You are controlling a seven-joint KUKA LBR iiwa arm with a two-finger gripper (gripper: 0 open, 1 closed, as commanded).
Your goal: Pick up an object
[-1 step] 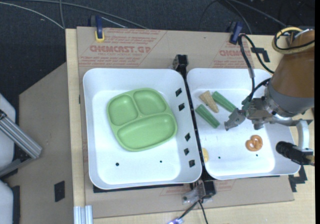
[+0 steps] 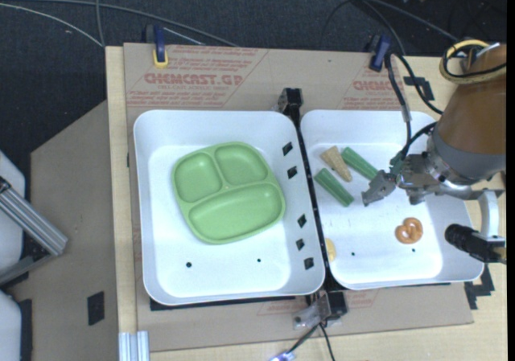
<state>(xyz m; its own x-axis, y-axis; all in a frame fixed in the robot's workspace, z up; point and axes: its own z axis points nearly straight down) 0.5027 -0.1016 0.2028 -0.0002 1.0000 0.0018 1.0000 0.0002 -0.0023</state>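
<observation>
The right bin (image 2: pixel 378 271) holds two green sticks, one (image 2: pixel 332 187) near the divider and one (image 2: pixel 360 164) further back. A tan wedge (image 2: pixel 332 161) lies between them, and an orange pretzel-shaped piece (image 2: pixel 409 231) rests toward the front right. My gripper (image 2: pixel 376 189) hangs over the middle of this bin, just right of the nearer green stick and left of the pretzel piece. I see nothing held in it. The arm's orange band (image 2: pixel 475 106) is above the bin's right side.
A green divided plate (image 2: pixel 229 190) lies in the left bin (image 2: pixel 161 263). A small yellowish bit (image 2: pixel 330 250) sits by the divider at the front of the right bin. Black clips line the divider (image 2: pixel 299 182). Cables run across the back.
</observation>
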